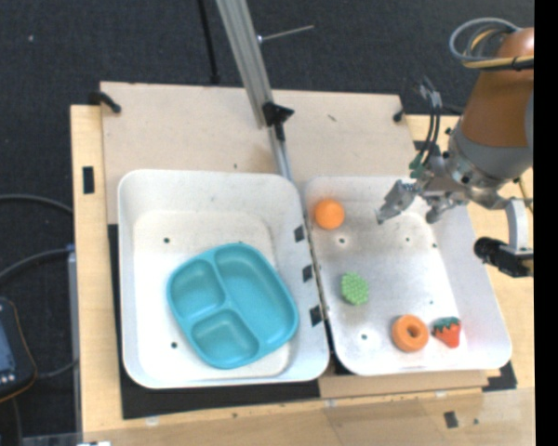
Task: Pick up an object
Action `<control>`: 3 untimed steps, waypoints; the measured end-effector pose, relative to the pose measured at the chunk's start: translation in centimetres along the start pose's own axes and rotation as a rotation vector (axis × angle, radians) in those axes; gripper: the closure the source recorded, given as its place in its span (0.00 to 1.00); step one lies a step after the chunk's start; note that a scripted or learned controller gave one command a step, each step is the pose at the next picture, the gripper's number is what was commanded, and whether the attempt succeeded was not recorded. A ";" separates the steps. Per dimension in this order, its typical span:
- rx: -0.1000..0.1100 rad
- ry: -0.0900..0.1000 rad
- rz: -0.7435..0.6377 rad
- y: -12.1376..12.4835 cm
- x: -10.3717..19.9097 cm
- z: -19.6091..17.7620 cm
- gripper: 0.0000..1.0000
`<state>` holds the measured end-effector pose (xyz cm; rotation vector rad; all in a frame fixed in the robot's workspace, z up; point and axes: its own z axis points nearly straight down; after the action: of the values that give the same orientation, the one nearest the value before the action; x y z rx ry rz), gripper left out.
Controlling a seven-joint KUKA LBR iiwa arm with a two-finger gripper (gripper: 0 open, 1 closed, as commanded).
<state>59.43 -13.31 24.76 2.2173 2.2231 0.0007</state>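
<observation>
Nearest the lens, right bin: orange ring-shaped toy and red strawberry-like toy, just beside each other at the front edge. Green knobbly piece mid-bin, apart from both. Orange ball at the far left corner, close to the wall. All loose and well spaced, likely so any one can be taken alone. Left bin: teal divided tray, three compartments, lying flat. Hand above the right bin's far edge, fingers spread apart, nothing between them; ball is its nearest candidate. Surface: pale wooden desk. Room: dark carpet beyond; slanted metal rail rising from the desk's rear.
</observation>
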 end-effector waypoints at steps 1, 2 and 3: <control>0.000 0.001 0.001 0.0 0.0 0.0 0.00; 0.006 0.000 0.002 0.5 0.6 5.9 0.00; 0.004 -0.001 0.003 0.3 -0.1 10.3 0.00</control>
<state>59.77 -13.42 14.49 2.2225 2.2212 -0.0051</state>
